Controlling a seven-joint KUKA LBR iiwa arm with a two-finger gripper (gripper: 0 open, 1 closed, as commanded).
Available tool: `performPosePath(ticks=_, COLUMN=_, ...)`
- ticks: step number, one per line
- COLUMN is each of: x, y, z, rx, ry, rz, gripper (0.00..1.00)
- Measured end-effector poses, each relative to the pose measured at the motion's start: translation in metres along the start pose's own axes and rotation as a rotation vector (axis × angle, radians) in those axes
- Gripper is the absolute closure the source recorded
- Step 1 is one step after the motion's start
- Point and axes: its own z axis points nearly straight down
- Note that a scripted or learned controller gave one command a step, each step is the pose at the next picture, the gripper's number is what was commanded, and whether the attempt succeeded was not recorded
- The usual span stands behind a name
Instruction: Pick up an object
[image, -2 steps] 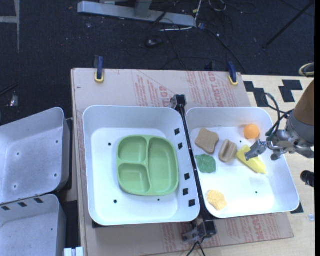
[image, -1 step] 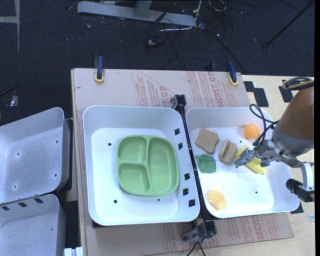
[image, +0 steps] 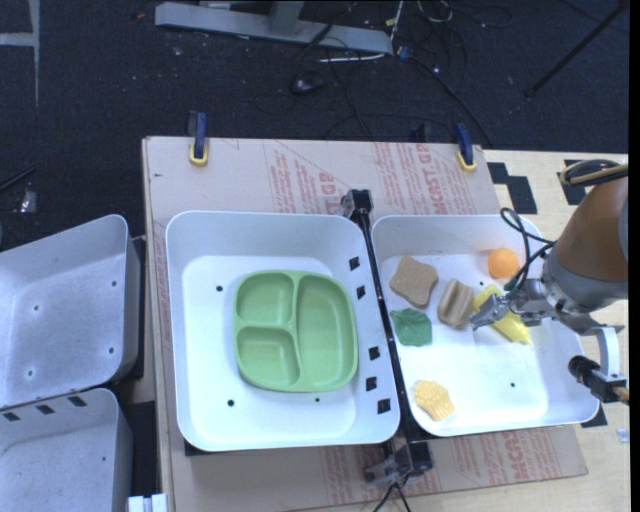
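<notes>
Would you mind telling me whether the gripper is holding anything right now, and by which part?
It cannot be told: the gripper sits low over the yellow item in the right bin.

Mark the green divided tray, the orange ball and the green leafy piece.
green divided tray (image: 296, 331), camera view, middle divider.
orange ball (image: 503, 262), camera view, its top.
green leafy piece (image: 411, 327), camera view, its middle.
</notes>
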Motion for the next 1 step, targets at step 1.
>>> performPosePath(ticks=1, x=0.0075, y=-0.0053, z=-0.0013, rx=0.024, ry=0.020, rz=-0.003, gripper=1.00)
